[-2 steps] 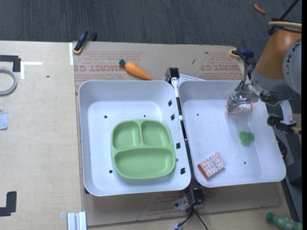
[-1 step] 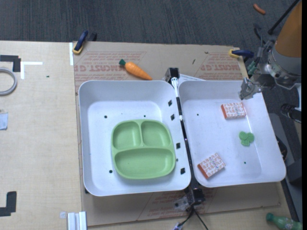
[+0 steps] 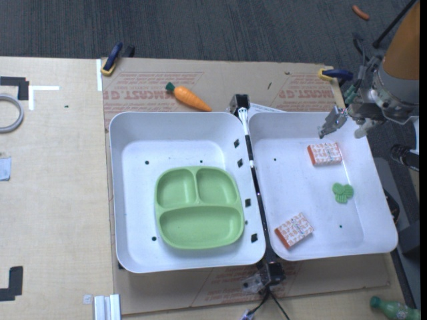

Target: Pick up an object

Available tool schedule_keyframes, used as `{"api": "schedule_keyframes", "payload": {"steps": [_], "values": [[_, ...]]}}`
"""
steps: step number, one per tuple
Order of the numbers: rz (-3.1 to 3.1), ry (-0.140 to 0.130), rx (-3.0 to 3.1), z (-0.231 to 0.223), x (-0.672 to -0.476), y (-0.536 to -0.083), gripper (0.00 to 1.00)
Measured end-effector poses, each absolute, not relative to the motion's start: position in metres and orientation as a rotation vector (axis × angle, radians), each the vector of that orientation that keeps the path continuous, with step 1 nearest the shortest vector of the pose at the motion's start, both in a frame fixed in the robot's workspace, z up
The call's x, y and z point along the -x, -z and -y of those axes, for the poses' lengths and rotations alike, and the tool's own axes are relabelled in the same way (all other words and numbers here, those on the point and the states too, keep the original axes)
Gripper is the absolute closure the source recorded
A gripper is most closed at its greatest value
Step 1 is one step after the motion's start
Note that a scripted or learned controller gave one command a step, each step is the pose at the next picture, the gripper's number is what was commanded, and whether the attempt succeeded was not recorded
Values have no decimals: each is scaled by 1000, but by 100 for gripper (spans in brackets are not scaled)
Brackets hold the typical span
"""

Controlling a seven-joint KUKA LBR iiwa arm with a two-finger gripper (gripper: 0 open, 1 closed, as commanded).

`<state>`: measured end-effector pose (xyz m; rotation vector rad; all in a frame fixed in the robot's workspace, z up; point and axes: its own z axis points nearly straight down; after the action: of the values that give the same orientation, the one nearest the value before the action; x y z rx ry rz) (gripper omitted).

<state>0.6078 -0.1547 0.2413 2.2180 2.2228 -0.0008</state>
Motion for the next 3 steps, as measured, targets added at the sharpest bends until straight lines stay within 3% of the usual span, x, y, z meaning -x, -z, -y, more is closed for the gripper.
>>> {"api": "schedule_keyframes", "payload": {"steps": [1,2,3], "values": [[-2353,1,-2081,155,-600,-152,0],[-2605,-3,-1739,170,-624,-98,0],[-2596,-4,-1737,171,-625,-109,100]]}}
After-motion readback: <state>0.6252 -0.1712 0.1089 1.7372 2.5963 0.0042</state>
